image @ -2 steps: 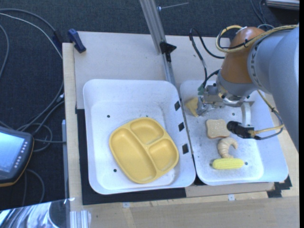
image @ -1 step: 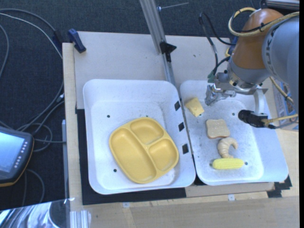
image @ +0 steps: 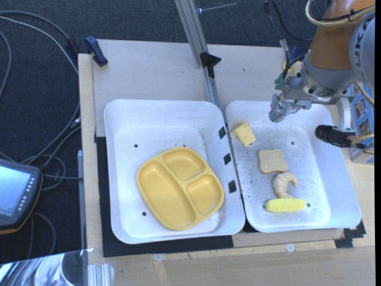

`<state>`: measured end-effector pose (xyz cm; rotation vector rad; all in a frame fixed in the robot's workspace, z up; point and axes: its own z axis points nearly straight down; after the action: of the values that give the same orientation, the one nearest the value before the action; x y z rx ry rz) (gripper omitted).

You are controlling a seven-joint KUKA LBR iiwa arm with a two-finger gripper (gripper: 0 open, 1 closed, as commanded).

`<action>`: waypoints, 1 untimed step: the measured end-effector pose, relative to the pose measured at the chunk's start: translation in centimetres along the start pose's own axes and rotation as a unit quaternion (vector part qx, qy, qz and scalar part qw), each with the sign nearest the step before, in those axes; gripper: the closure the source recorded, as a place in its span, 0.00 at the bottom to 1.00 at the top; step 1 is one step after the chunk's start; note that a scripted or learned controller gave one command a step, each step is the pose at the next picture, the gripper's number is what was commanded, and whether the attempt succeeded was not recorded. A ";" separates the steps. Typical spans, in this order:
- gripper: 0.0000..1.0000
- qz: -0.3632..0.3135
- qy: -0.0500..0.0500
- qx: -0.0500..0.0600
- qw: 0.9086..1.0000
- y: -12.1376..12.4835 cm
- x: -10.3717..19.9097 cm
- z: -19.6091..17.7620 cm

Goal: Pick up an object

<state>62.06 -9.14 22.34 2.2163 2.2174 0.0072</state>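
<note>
The grey arm with its orange band reaches in over the far rim of the right-hand shallow white plastic bin. Its two-finger metal gripper hangs above that bin's far left corner, with nothing between the fingers; whether they are parted or closed cannot be told from this angle.

Taking the gripper as landmark: the pale yellow wedge of toy cheese lies nearest, just below and left of it on the bin floor. Further toward the camera lies the tan square slice of toy bread, then the beige curved toy croissant, touching or nearly touching the bread, and last the yellow toy corn cob.

Well to the gripper's left, the left-hand white bin holds a yellow three-compartment plastic plate.

No writing or brand mark is legible.
</note>
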 end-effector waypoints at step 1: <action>1.00 0.000 0.001 0.002 1.000 0.1 0.0 -1.8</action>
<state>62.15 -9.10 24.14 2.2182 2.2207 0.0041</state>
